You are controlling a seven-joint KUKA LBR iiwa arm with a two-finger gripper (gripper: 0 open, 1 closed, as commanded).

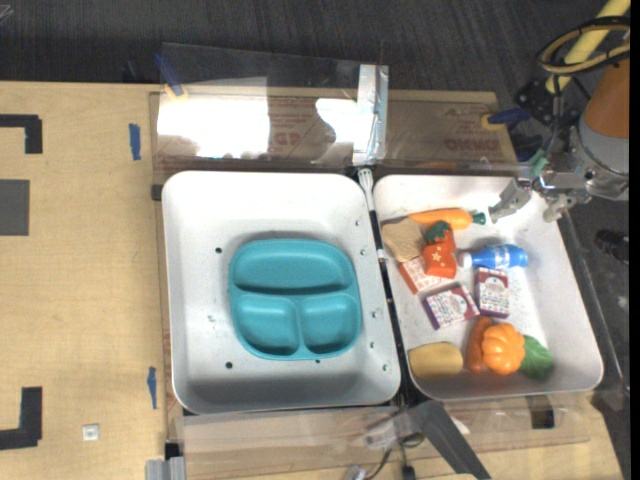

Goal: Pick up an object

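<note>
Toys crowd the right bin, and every place below is given from that bin. Near its back wall lies a carrot, orange with a green tip, and just in front of it sit a tan slice of bread and a red strawberry-like piece. A blue and white bottle lies on its side near the bin's middle. Two small printed cartons and lie side by side in front of the bottle. At the bin's front sit a pumpkin, a yellow potato-like lump to its left and a green piece touching its right side.

Over the bin's back right corner hangs the claw, at the end of the grey arm with its orange band. Its two fingers stand apart, and nothing sits between them. It is above the bin floor, apart from the toys, with the carrot's tip nearest.

Left of the right bin, touching it, is the left bin on the worktop, holding a teal divided tray.
</note>
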